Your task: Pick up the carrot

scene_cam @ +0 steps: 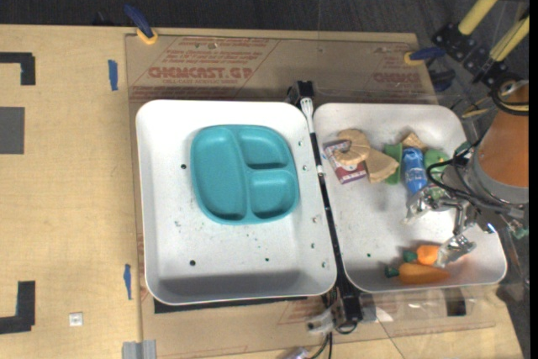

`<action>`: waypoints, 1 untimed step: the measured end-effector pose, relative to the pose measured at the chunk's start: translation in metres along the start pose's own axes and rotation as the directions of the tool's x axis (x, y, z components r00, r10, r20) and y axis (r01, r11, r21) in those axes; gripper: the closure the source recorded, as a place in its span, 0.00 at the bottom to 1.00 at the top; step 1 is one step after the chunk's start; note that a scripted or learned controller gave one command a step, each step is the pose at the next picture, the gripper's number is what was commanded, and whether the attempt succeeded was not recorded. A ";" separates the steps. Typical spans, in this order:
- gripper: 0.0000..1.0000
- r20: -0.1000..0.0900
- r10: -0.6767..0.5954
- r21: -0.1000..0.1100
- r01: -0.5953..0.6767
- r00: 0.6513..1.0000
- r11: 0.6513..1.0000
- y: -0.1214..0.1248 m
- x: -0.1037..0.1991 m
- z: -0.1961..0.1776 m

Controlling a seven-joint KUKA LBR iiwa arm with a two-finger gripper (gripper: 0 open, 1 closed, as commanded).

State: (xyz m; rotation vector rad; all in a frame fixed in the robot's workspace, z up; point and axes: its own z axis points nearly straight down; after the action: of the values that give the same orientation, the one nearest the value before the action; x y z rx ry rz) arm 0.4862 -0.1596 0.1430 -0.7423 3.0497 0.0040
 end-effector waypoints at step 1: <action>0.00 -0.001 -0.179 0.000 0.179 0.984 0.984 -0.019 0.007 0.029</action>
State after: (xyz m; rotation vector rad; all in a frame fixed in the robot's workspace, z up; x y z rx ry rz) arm 0.4887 -0.1792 0.1138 -1.0133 2.9719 0.0030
